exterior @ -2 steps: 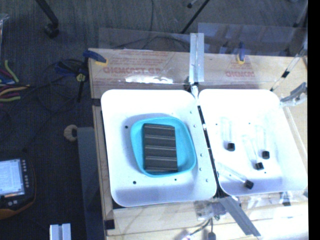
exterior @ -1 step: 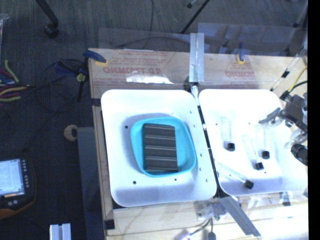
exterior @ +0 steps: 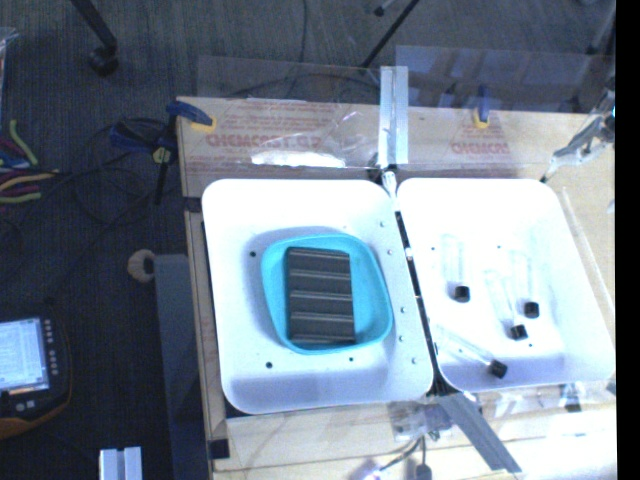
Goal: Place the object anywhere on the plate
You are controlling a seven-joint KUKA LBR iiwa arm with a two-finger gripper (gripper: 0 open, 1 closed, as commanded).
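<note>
A wooden bench (exterior: pixel 300 128) bears two white bins. In the left bin (exterior: pixel 235 368), a ribbed block (exterior: pixel 320 295) lies on the plate (exterior: pixel 374 293). It looks stiff and grippy, best pinched across its long sides.

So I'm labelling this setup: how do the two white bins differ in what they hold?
The left bin holds a blue plate with a dark ribbed block lying on it. The right bin holds several thin clear tubes with black caps, scattered loose and apart. The left bin's contents sit stacked in its middle; the right bin's are spread about. Both bins are shallow, white and round-cornered.
</note>
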